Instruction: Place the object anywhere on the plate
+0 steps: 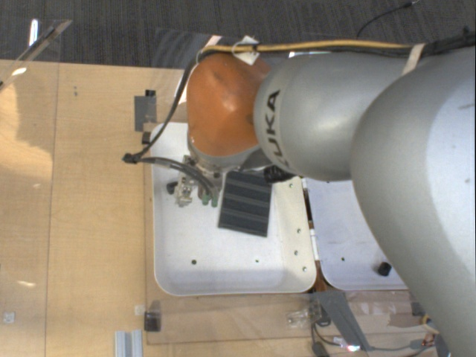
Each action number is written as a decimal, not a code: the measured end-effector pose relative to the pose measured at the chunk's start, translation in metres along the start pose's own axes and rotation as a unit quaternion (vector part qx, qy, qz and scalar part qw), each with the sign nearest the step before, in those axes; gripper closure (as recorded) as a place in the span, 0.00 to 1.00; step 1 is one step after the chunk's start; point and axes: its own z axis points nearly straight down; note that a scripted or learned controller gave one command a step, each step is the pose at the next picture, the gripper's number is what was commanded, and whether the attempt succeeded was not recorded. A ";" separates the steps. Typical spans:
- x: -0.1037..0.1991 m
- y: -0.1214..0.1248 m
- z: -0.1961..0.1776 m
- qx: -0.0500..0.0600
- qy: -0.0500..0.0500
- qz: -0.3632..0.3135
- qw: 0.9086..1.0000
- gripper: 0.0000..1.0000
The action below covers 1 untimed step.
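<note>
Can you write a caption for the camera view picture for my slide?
Grey KUKA arm reaches over the left white bin, near a dark ridged plate.

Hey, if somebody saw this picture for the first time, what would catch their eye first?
The big grey arm with its orange band dominates, sweeping in from the right over the left bin. Just below the band, a dark ribbed rectangular plate lies tilted on the left bin's floor. A small black object sits in the right bin.

Two white bins (230, 274) (349, 251), one dark ribbed plate (245, 203), one small black object (383, 269).
</note>
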 end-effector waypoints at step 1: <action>0.075 -0.016 0.067 -0.001 -0.001 -0.018 1.000 1.00</action>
